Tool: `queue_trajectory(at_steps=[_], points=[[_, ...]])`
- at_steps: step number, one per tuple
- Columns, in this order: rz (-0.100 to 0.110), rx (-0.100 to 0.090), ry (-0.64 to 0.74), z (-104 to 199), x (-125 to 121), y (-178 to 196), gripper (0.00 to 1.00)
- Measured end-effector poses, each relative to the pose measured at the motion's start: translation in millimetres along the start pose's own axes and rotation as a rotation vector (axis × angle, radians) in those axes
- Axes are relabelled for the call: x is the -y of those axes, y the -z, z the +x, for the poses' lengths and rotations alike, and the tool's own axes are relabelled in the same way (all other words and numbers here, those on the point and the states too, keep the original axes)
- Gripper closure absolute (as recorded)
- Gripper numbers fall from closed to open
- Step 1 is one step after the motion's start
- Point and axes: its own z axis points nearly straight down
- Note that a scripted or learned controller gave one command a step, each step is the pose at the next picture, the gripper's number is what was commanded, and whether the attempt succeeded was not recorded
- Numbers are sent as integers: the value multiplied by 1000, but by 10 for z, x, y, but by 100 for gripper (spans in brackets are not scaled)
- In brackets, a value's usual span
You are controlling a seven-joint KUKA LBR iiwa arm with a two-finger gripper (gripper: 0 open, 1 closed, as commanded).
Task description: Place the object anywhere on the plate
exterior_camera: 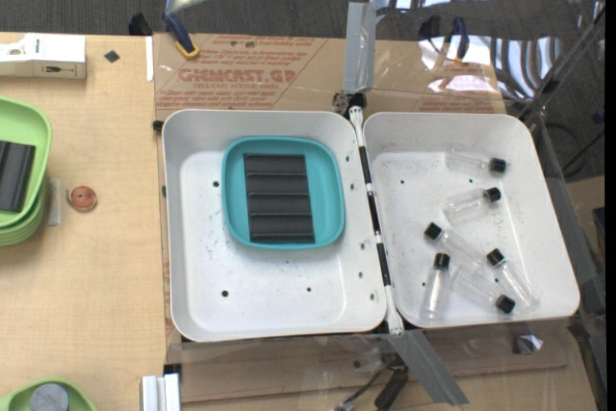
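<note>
While the teal plate (234, 197) sits in the left bin (192, 289), the clear black-capped vials (436, 289) lie scattered in the right bin (404, 159), well apart from it; how the jaws stand cannot be told.

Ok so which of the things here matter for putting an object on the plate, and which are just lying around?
Belongs to the job:
- teal plate in the left bin
- clear vials with black caps in the right bin

Just lying about:
- green dish at the left edge
- small round reddish piece on the bench
- white box at top left
</note>
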Motion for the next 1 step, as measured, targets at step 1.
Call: queue_trajectory(at_steps=[1], points=[[-1, -1, -121, 296, -164, -5, 0]])
